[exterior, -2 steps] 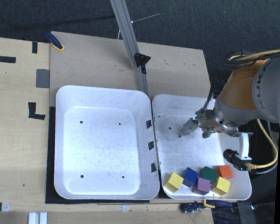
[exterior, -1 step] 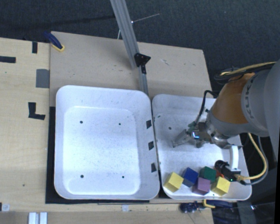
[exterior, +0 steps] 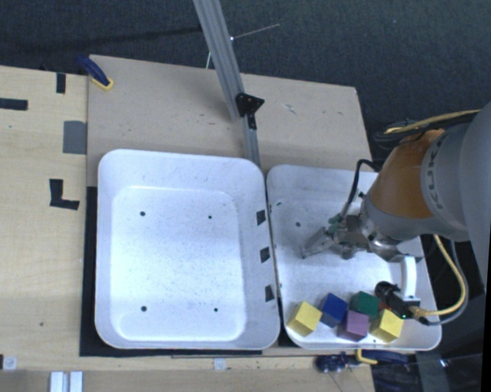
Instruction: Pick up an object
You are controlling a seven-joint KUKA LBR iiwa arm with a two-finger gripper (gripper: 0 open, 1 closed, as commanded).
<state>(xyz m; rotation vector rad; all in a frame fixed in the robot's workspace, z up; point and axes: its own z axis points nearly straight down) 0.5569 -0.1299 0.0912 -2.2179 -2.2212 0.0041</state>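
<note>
The camera looks down on a bench (exterior: 185, 95) with two white bins side by side. The left bin (exterior: 109, 223) is the bigger one. It sits on a black mat (exterior: 84, 305). The right bin (exterior: 313, 187) touches it along one side.

The arm (exterior: 470, 165) comes in from the right. It is grey with an orange band (exterior: 397, 181). It bends down into the right bin. The gripper (exterior: 316, 240) is low over the middle of this bin and points to the left. Its fingers (exterior: 308, 250) look spread apart. Nothing is between them.

The things to pick up are five small blocks. They all lie in the right bin, along its near edge, close together in a bunch. The yellow block (exterior: 306, 318) is the one most to the left. The blue block (exterior: 333, 308) is just beside it on the right. Then comes the purple block (exterior: 356, 325), with the green block (exterior: 364, 304) right behind it on the far side. The other yellow block (exterior: 390, 325) is the one most to the right, by the bin's right wall. The gripper is farther back than the blocks and does not touch them. Bare white floor lies between them.

A long grey bar (exterior: 224, 51) slants down from the far side to the spot where the bins meet. A black clamp (exterior: 248, 105) sits on it. A small blue and yellow thing (exterior: 96, 72) lies at the far left corner of the bench. Black tape marks (exterior: 59, 193) are stuck on the left part of the bench. A small blue thing (exterior: 338, 364) lies just near of the right bin.
</note>
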